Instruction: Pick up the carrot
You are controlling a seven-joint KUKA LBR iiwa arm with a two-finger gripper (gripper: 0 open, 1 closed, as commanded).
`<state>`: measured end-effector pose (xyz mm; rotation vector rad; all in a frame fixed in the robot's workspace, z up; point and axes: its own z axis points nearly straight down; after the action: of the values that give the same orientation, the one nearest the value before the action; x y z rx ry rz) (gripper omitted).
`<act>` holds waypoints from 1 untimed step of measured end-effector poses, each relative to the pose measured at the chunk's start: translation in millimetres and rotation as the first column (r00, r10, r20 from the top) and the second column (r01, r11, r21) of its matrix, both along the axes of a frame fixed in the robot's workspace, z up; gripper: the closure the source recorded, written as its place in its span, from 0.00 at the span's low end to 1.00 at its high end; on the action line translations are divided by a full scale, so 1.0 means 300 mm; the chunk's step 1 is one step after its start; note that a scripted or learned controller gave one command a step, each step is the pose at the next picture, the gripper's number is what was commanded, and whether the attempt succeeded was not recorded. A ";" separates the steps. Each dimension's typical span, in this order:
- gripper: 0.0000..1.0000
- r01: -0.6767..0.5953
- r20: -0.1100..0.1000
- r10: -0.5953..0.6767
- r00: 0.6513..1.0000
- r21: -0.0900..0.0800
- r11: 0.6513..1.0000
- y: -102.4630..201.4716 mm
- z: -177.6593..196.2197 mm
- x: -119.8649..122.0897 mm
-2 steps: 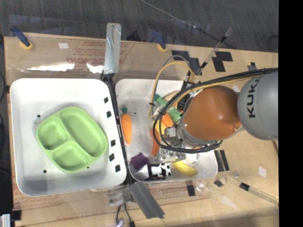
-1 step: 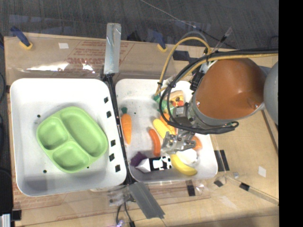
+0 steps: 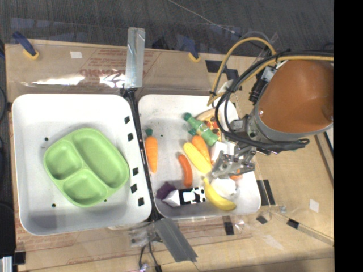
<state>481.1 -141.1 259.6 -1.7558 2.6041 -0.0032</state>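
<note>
While the carrot (image 3: 151, 153) lies alone along the left wall of the right bin (image 3: 170, 107), well apart from the other toys, the gripper (image 3: 231, 168) hangs over the crowded right side, just above the banana (image 3: 218, 198) and beside a yellow piece (image 3: 197, 157). A descent from here would likely catch the wrong toy or scatter the pile. Close to the wall, the carrot could also leave one finger little room. Reaching in from the right, the arm bends its wrist downward; whether the fingers are spread or pressed together, I cannot tell.
</note>
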 end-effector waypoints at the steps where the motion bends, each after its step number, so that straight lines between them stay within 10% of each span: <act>1: 1.00 -0.163 0.001 0.163 0.987 0.001 0.987 0.155 -0.005 0.031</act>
<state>490.4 -94.5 258.1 -1.9617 2.4509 -0.0019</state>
